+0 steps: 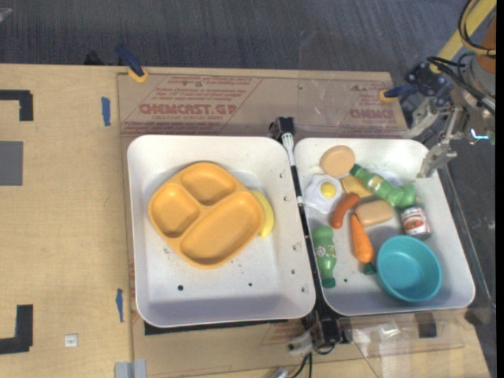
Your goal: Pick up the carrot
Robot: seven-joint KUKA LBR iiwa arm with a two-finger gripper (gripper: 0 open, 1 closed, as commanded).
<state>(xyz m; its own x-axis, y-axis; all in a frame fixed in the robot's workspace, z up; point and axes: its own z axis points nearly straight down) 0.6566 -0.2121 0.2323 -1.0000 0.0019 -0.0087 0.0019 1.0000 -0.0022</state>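
Note:
The carrot (361, 239) is orange with a small green tip. It lies in the right bin (455, 211), near the middle, pointing toward the front edge. A tan bread slice (374, 213) touches its upper end and a blue bowl (408, 268) sits just to its right. My gripper (438, 153) hangs over the bin's far right corner, well up and to the right of the carrot, with nothing seen in it.
Around the carrot lie a red sausage (344, 209), a green bottle (324, 255), a second green bottle (383, 186), a fried egg (323, 189), a tan bun (337, 161) and a small can (415, 222). The left bin (150, 290) holds an orange divided plate (206, 213).

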